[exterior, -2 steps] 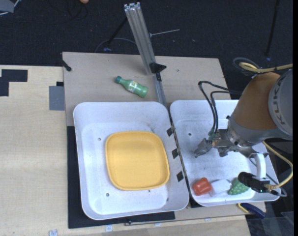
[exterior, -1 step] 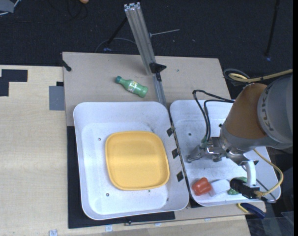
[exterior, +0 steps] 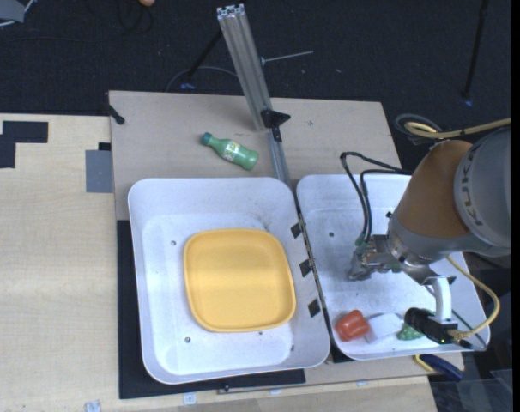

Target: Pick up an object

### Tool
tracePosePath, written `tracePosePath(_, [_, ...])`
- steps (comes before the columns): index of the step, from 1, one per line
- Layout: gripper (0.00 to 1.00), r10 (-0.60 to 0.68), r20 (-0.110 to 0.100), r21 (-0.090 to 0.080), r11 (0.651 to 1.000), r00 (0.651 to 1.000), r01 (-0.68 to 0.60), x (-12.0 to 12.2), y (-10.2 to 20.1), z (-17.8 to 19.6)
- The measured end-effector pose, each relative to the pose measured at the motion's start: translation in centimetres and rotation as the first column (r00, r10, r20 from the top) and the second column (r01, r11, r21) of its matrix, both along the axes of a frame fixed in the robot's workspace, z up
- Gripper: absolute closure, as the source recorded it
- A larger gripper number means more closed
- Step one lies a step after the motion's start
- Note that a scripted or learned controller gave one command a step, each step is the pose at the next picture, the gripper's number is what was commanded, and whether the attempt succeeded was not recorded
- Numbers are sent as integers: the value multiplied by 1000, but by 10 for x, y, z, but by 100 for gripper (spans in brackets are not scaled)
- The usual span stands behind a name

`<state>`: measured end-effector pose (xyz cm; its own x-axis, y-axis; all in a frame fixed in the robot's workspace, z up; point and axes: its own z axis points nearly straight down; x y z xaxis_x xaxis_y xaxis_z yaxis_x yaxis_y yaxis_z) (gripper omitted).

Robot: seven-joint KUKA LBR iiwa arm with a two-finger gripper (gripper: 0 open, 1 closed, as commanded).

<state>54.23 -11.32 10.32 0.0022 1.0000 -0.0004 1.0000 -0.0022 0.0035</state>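
The grey arm (exterior: 479,200) enters from the right edge of the frame, its orange band (exterior: 432,200) curving at mid-right. Below the band the wrist angles down and left, ending in the gripper (exterior: 360,269), low in the right-centre of the frame.

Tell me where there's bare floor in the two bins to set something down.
Left bin: bare strip around the yellow plate, widest along the far wall. Right bin: free patch between the divider and the pincer. Crowded: its near end, with red object, white piece and green item.
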Motion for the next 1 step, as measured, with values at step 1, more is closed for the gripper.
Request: tracePosePath(1, [100, 1, -1, 0, 1000, 1000, -1, -2, -5, 43])
